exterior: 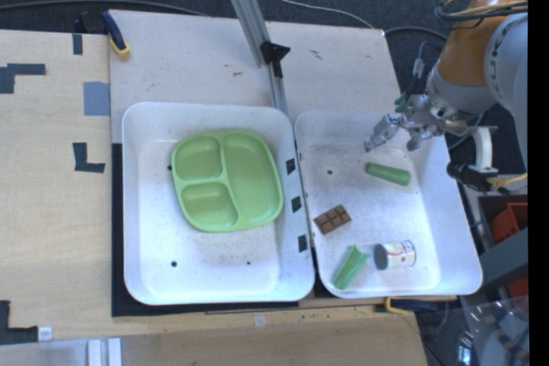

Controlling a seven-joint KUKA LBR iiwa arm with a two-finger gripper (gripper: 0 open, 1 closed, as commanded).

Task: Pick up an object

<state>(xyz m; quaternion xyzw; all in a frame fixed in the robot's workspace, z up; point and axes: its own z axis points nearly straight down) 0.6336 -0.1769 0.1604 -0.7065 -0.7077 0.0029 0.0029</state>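
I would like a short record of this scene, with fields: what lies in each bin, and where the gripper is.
left bin: green divided plate
right bin: green stick, brown block, green wedge, small white can on its side
gripper: over the right bin's far end, fingers open, holding nothing
nearest thing to gripper: green stick, just below it in the view, apart from it

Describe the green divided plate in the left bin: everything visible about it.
The green divided plate looks like smooth light-green plastic, a rounded square with three compartments: two smaller ones on its left side and one larger on its right. It lies flat, right way up, turned slightly askew, on the floor of the left bin. Nothing lies on it.
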